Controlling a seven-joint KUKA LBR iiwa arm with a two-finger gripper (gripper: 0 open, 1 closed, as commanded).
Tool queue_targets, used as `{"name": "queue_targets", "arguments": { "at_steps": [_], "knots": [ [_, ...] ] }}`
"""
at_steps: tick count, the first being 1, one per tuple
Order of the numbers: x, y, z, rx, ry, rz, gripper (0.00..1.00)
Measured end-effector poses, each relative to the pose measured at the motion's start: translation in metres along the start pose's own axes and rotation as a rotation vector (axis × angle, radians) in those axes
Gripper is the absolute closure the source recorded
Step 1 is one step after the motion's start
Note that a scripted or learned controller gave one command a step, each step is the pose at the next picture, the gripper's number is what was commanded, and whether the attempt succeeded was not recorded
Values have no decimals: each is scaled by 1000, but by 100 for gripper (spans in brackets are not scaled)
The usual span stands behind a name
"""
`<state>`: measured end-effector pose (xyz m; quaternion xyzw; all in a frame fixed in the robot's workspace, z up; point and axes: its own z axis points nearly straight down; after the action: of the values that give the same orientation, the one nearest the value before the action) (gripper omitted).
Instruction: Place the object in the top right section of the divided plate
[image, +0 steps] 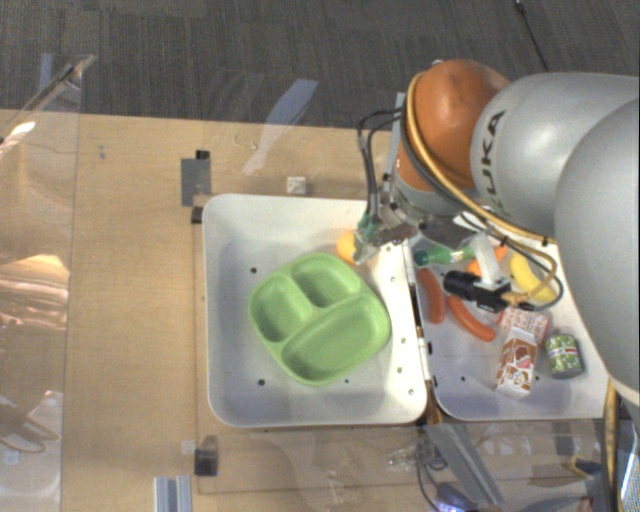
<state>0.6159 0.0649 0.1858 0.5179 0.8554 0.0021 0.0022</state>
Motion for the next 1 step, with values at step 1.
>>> {"name": "queue_targets", "arguments": {
  "at_steps": [1],
  "knots": [
    [20,12,-1,-2,0,-287,100]
  ]
}}
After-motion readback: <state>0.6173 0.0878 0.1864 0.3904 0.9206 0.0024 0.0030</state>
